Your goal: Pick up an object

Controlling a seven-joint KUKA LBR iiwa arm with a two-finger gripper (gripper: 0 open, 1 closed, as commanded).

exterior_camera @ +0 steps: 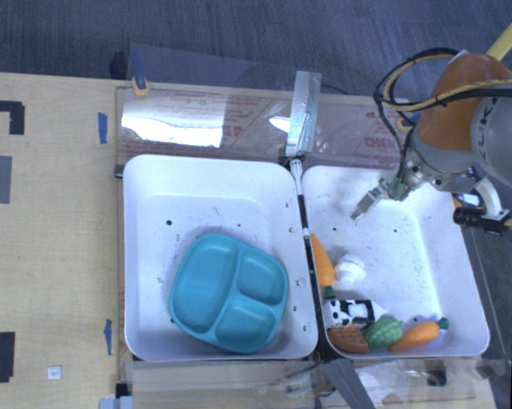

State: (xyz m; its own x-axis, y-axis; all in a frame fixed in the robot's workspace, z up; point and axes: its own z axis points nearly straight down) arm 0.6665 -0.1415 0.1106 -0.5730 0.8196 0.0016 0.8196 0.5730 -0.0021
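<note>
The gripper point(363, 205) is hovering over the right bin point(424, 241) – jaw state unclear – while toys are lying below: orange carrot point(322, 261), white ball point(350, 270), black-and-white cow point(350, 312).

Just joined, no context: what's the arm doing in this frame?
The gripper hangs over the upper part of the right bin with nothing between its fingers. The toys sit along that bin's lower and left edges: two carrots, a white ball, a black-and-white piece and a green item. The left bin holds a blue divided plate. Nothing is picked yet.
</note>
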